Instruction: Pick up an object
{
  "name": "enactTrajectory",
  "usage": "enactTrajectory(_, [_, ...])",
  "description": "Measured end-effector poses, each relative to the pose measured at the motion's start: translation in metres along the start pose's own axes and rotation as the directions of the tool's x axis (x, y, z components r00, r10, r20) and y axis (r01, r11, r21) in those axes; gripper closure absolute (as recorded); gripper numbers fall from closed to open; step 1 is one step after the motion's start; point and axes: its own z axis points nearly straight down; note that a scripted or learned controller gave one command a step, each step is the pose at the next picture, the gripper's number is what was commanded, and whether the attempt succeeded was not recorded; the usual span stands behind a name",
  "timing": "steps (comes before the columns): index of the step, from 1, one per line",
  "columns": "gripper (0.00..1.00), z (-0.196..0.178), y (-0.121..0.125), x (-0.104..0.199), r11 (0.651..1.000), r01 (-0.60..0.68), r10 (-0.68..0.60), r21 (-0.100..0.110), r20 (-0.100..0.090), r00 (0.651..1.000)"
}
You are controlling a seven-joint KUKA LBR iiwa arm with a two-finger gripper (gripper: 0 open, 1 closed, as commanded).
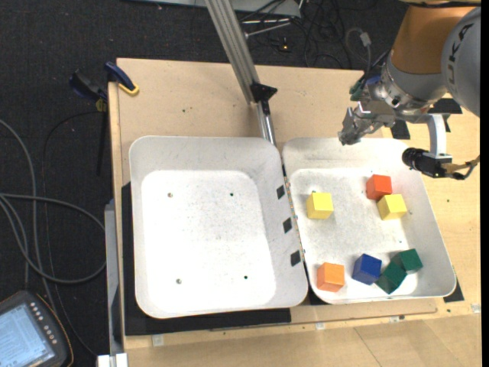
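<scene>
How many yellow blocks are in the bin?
2, both in the right bin: one yellow block near its left side, the other yellow block toward the right, just below the red block. None looks hidden.

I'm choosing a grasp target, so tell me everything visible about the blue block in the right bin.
The blue block is a small cube with a plain, matte look, resting flat on the floor of the right bin near its front edge. An orange block sits apart on its left; a dark green block sits close on its right, possibly touching.
</scene>
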Motion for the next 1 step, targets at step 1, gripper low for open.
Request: enactTrajectory(1, [1.0, -0.0056, 0.0008, 0.0002, 1.0, 0.0, 0.0, 0.005, -0.001, 1.0])
